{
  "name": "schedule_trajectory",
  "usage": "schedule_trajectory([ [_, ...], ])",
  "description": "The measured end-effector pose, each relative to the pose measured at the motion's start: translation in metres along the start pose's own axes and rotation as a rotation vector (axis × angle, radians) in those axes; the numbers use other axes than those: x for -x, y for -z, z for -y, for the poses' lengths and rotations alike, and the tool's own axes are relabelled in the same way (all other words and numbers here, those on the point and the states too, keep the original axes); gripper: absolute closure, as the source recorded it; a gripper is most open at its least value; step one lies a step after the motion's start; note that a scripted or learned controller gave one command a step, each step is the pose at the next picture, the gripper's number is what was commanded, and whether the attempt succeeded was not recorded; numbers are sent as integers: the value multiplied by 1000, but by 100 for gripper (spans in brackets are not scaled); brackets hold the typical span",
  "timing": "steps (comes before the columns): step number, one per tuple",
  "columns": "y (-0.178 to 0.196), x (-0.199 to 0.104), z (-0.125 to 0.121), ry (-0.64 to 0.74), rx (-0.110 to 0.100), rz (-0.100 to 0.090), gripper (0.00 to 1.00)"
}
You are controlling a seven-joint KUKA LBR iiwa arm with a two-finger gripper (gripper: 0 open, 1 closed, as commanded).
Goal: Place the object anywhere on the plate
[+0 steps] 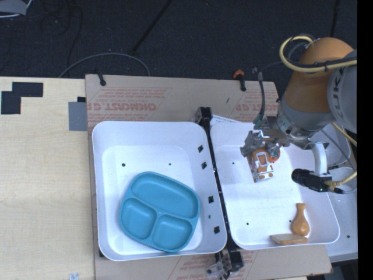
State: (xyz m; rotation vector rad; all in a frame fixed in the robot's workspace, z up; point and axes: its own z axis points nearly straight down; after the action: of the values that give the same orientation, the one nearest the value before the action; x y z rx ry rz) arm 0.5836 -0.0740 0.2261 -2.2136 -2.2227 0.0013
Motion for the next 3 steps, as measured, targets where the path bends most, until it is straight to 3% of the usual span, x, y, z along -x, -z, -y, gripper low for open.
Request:
schedule_trajectory([
  [1, -10, -53, -2, 0, -1, 0, 100],
  [3, 10, -164, 2, 2, 0, 0, 100],
])
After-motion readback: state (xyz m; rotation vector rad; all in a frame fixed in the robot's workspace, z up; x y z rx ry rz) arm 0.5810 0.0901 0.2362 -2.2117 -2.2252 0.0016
